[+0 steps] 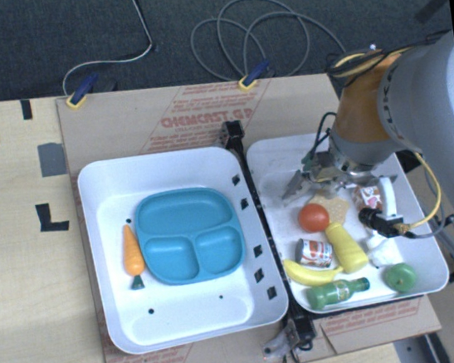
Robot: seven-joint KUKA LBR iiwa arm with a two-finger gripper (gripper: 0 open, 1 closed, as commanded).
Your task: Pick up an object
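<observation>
"CHEMCAST GP" on cardboard sheet [193, 121]

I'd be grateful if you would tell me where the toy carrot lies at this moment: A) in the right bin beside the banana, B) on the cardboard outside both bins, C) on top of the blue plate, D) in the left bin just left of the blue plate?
D: the carrot lies on the floor of the left bin, alongside the left edge of the blue plate.
</observation>
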